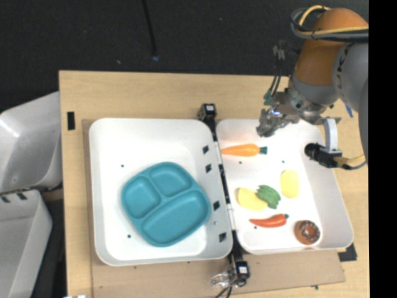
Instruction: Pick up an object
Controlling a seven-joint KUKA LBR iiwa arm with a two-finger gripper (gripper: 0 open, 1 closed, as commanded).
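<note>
A wooden bench (74, 166) carries two shallow white bins side by side. The left bin (105, 141) holds a blue tray (164, 202) with three compartments, lying slightly turned near the bin's middle. The right bin (335, 210) holds the small food items.

The arm (322, 48) reaches in from the upper right, its orange band above the wrist. The gripper (268, 126) hangs over the far-left corner of the right bin, just above and to the right of the carrot (240, 149). Its fingers are too small and dark to make out, so I cannot tell whether they are apart or together; nothing visible sits between them.

The carrot lies level near the bin's far edge, its green end pointing right. Nearer the front, a yellow piece (248, 198) touches a green leafy piece (268, 194), and a second yellow piece (289, 184) lies just to the right of them. A red chili (269, 221) lies below these, and a brown doughnut (307, 231) sits in the front-right corner.

A black clip (206, 111) sits at the far end of the seam between the bins.
</note>
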